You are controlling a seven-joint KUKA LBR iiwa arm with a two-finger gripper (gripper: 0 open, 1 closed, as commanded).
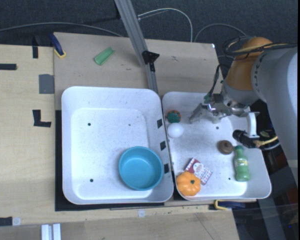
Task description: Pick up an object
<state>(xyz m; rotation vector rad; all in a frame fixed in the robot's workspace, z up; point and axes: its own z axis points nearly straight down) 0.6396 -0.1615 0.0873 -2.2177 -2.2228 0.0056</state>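
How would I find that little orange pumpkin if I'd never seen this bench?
Look at the right-hand white bin, the one the grey arm reaches over. Go to its near left corner: the pumpkin sits there, touching a small red and white packet. It is the bin's one bright orange thing, round and ribbed.

My bench [90, 69] is light wood, carrying two shallow white bins side by side, touching. Left bin [75, 134] sits on a dark mat [58, 159] showing along its left edge; right bin [262, 179] just beside it. Far-left on the bare wood: a green block [103, 56] and a blue-yellow clamp [57, 46]. Black tape marks [40, 118] and a grey patch [46, 83] on the left part. A grey pole [132, 24] rises from behind the bins.
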